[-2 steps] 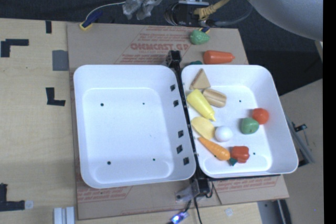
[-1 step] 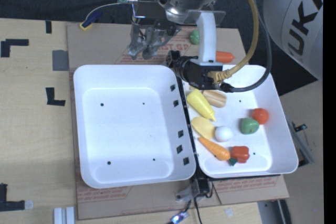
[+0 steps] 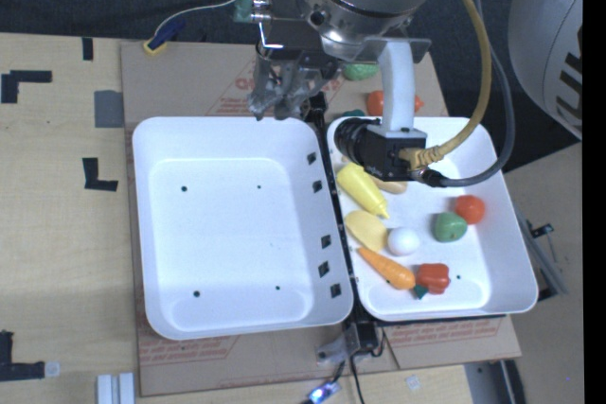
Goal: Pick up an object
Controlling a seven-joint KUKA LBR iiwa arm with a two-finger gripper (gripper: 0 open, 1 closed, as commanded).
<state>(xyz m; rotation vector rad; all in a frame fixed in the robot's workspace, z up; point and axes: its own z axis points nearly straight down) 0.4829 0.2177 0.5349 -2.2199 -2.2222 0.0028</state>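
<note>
The gripper (image 3: pixel 284 99) hung over the far edge of the left bin (image 3: pixel 170 147); whether its jaws were spread could not be told. The toy foods, among them a carrot (image 3: pixel 386 268), lay well apart in the right bin (image 3: pixel 502 289).

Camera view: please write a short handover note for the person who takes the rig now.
Tool: above the far rim of the left bin, fingers not clear, nothing seen held.
Things: all in the right bin: yellow banana, yellow piece, white ball, carrot, red pepper, green piece, red tomato.
Done: no pick yet.
Left: pick up one object.
</note>
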